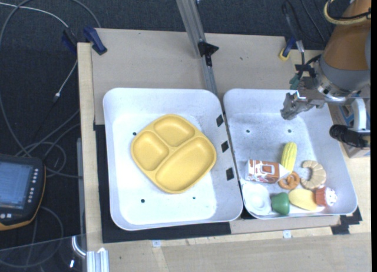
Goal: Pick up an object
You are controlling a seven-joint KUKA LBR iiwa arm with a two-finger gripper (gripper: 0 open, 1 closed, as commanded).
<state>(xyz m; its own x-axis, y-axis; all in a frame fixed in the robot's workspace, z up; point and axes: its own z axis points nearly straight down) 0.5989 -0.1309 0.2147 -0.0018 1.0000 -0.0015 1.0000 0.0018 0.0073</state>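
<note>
My gripper [290,107] hangs over the upper part of the right bin [259,118], above bare bin floor, with nothing seen between its fingers. Well below it, near that bin's front edge, lie the toy foods: a yellow corn cob [288,155], a small orange and white carton [263,171], a pretzel [289,180], a tan croissant-like piece [313,173], a green pepper [281,204], a yellow lemon-like piece [303,199], a white round item [257,199] and a red and white piece [324,196].
The left bin [118,147] holds a yellow three-compartment plate [173,153]. A metal pole [191,17] rises behind the bins. Black clips [225,146] sit along the seam between bins. Cables and a teach pendant [17,188] lie on the floor at left.
</note>
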